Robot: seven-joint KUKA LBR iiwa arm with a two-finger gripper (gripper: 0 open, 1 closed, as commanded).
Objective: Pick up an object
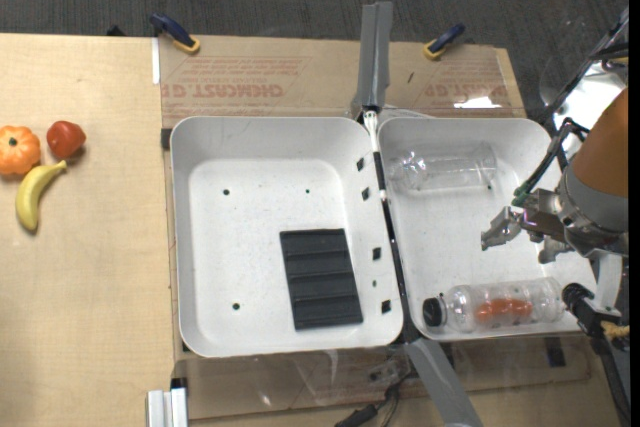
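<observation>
Two shallow white bins sit side by side on the tabletop (90, 315), the left bin (182, 245) and the right bin (470, 127) meeting along a grey divider bar (375, 55) that runs off toward twelve o'clock. The arm (605, 165), grey with an orange band, reaches in from three o'clock, and its end effector (510, 227) hangs over the right bin's floor with nothing between its fingers; the two tips point toward nine o'clock with a narrow gap showing between them. Toward six o'clock from the end effector, near the right bin's front wall, lies a clear plastic bottle (495, 307) on its side, black cap toward nine o'clock and something orange-red inside. Toward eleven o'clock from the end effector, near the bin's far wall, lies a clear plastic tube (445, 170), also on its side and apart from the fingers. In the left bin a flat black ribbed block (320, 278) rests at the five o'clock part of the floor, well apart from the arm. Brown cardboard (260, 80) lies under the bins at their twelve o'clock side, pinned by two blue-and-yellow clamps (175, 33). Out on the bare tabletop at nine o'clock, well apart from both bins, sit a small orange pumpkin-like fruit (15, 151), a red apple (66, 139) touching or just beside it, and a banana (35, 195) just below them.
</observation>
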